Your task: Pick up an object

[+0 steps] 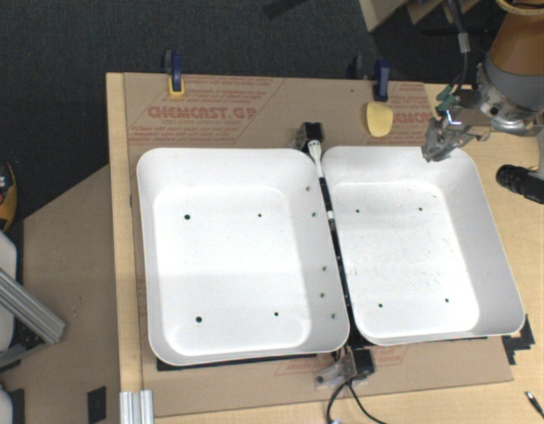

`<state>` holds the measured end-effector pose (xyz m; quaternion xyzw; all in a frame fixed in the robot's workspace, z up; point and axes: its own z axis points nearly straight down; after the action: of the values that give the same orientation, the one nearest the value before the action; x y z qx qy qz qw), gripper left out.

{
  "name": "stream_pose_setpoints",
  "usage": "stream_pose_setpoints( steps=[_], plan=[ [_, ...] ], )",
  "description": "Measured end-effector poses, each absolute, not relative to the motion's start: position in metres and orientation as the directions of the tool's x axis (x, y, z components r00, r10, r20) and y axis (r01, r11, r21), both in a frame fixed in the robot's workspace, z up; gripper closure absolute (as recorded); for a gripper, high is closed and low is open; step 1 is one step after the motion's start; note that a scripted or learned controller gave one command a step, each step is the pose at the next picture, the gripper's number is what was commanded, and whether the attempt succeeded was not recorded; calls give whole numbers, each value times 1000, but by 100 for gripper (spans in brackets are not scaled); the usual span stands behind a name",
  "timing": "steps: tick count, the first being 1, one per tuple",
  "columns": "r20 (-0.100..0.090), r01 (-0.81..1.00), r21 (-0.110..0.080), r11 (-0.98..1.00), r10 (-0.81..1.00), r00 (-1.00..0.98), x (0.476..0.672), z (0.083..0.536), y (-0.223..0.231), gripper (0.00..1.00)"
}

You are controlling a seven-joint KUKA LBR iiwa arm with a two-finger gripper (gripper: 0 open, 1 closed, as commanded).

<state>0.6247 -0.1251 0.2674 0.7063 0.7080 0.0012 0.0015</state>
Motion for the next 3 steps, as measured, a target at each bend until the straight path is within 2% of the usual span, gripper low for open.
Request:
stream_pose_setpoints(
  steps=[1, 2, 3],
  plan=[
    [2, 1000, 0, 8, 1000, -8, 668, 213, -40, 100],
    [1, 1000, 9, 5, 1000, -5, 661, 299, 0, 100],
    [1, 1000, 2, 2, 1000, -2, 645, 313, 8, 100]
  ],
)
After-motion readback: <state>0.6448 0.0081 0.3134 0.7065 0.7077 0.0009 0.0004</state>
